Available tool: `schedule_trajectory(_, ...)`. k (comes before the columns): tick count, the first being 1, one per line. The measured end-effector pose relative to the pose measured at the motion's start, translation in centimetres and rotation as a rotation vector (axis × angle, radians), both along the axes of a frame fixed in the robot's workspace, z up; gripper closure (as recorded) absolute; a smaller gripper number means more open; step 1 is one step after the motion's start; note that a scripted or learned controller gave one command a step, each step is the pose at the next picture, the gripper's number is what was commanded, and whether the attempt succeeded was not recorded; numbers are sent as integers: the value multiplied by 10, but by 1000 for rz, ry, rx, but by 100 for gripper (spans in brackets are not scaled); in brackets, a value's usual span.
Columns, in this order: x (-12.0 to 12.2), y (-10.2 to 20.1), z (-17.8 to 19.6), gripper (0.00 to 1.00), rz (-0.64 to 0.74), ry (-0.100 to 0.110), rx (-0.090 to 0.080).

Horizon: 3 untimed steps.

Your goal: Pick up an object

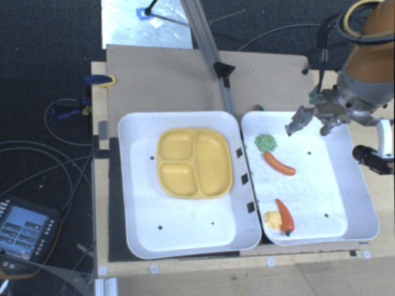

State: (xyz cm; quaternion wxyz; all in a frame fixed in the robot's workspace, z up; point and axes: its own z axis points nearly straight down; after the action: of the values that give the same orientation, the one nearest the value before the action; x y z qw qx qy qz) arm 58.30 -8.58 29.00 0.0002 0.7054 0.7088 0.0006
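Your end effector (pixel 313 124), fingers spread and grasping nothing, hangs over the right bin's (pixel 352 196) far edge; green broccoli (pixel 266 143) and sausage (pixel 279 164) lie just beside it.

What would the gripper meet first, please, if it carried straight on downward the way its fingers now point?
Probably the bare floor of the right white bin. The open two-finger gripper hangs over its far end, and the green broccoli-like toy lies off to its left, though depth is unclear.
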Motion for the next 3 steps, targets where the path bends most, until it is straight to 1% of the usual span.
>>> schedule_trajectory(1, 0, 0, 0, 0, -2, -1, 0)
schedule_trajectory(2, 5, -4, -61, 0, -5, 4, -1)
schedule_trajectory(3, 9, 0, -121, 0, -4, 5, 0)
